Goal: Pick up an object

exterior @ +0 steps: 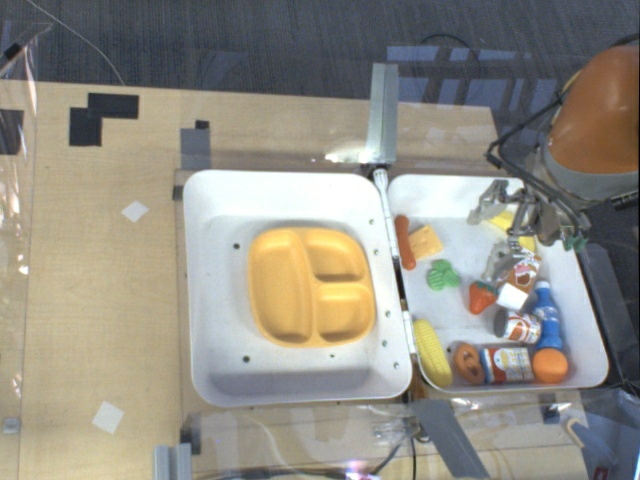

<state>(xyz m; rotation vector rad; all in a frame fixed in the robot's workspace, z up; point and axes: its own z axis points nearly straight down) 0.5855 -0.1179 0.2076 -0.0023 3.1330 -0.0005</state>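
The end effector hangs over the right bin's two-o'clock corner; its grip I cannot tell. Toys crowd beneath it, so a descent could nudge neighbours and miss.

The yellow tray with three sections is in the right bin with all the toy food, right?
Not quite. The camera view shows the yellow tray lying in the left bin, by itself. The toy food is in the right bin.
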